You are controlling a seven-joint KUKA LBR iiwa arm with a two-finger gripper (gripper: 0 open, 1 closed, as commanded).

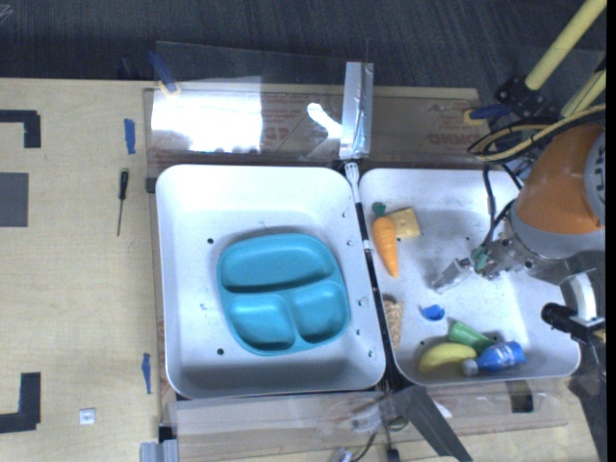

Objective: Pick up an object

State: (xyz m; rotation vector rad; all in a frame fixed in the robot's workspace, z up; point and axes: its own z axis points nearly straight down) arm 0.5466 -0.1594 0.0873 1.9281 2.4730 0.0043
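A robotics lab — a plywood table (58, 287) marked with black tape corners, carrying two white bins (183, 258) left of the end effector (452, 275), a clear plastic shield (250, 114) beyond them, loose cables (510, 133) and dark carpet (289, 8) behind — test-rig furnishings, not domestic ones.

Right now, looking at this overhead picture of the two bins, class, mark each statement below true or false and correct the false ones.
1. The blue divided tray lies in the left bin. True.
2. The carrot lies in the left bin. False: it lies in the right bin, near the divider.
3. The banana lies by the right bin's near edge, beside a blue bottle. True.
4. The gripper grips the banana. False: it is above bare bin floor, apart from the banana.
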